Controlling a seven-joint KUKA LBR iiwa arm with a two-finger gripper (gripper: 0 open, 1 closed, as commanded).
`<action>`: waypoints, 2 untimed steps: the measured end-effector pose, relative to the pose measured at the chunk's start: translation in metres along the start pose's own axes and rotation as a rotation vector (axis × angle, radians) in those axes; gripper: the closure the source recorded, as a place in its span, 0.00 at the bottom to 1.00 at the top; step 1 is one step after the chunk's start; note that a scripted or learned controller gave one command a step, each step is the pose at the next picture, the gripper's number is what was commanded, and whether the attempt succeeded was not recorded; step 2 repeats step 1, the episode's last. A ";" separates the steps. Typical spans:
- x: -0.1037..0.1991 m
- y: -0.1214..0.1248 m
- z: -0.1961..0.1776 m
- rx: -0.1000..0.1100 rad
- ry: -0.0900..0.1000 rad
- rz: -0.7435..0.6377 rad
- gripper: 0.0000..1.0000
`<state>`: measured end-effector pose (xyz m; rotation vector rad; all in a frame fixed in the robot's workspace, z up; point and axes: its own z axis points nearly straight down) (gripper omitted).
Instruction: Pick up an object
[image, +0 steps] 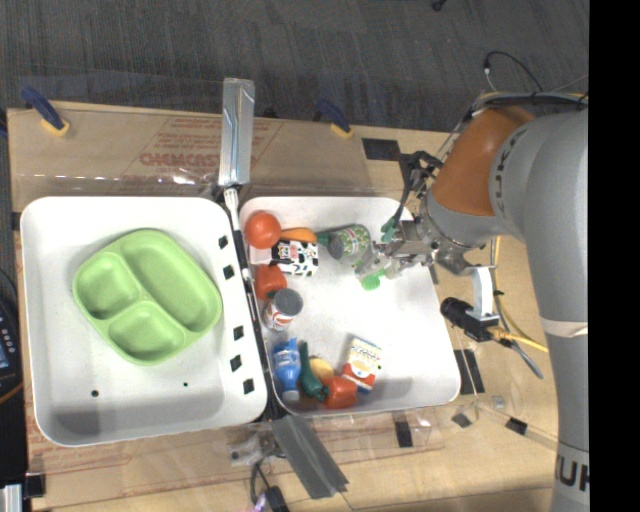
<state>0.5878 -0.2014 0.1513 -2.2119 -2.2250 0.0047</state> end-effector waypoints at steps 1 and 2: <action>0.014 0.008 -0.066 -0.005 -0.001 -0.042 1.00; 0.014 0.008 -0.066 -0.005 -0.001 -0.042 1.00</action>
